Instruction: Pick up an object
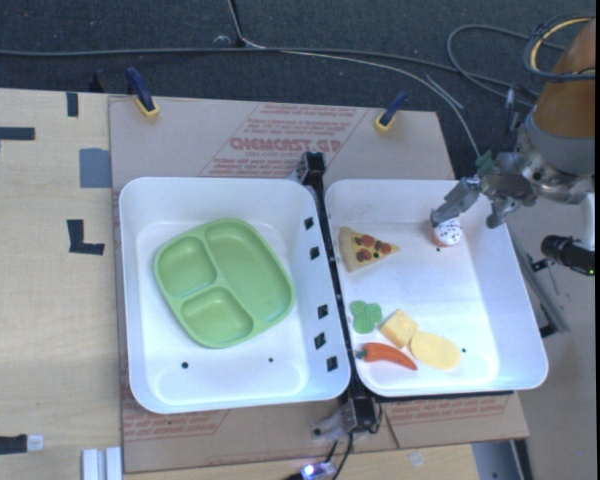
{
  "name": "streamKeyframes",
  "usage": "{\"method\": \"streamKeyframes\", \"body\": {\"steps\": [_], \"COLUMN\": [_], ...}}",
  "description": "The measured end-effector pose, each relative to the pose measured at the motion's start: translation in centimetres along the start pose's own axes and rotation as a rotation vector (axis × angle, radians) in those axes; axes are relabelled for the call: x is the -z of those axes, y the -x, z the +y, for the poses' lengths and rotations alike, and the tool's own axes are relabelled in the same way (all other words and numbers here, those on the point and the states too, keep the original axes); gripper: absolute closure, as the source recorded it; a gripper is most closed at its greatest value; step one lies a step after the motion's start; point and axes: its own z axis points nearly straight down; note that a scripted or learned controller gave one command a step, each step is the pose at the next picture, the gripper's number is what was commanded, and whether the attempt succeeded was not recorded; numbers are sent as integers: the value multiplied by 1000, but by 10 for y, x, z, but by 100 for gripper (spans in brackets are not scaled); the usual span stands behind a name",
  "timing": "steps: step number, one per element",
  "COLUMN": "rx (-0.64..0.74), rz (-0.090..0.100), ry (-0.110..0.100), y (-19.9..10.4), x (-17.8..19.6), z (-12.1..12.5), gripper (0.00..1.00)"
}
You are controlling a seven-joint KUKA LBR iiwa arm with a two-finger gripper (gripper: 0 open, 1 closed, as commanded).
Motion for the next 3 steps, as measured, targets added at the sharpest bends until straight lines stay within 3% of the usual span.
{"method": "streamKeyframes", "body": {"steps": [1, 3], "rx": [3, 4], "rz": [-2, -2], "ry": [12, 7], "y": [0, -6], "x": [7, -109], "z": [2, 7], "gripper": [0, 0]}}
